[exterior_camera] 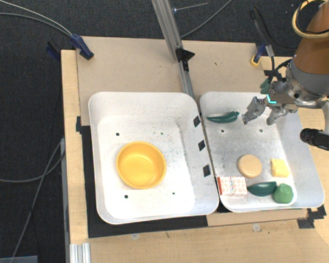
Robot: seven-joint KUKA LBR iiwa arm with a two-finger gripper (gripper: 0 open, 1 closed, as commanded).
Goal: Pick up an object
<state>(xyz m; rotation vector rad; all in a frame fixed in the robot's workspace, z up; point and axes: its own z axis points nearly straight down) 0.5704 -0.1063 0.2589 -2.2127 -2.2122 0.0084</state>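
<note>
The arm [317, 43] is cut off by the right edge of the frame at the upper right, so its upper links are out of sight. A black part [318, 138] by the right edge, beside the right bin [318, 188], also runs out of frame, and what it belongs to cannot be told. The metal pole [167, 21] leaves through the top edge. The print on the small red and white packet [232, 186] at the lower right is too small to read. The dark green object [262, 188] next to it partly overlaps the light green object [284, 194], hiding where they meet.
</note>
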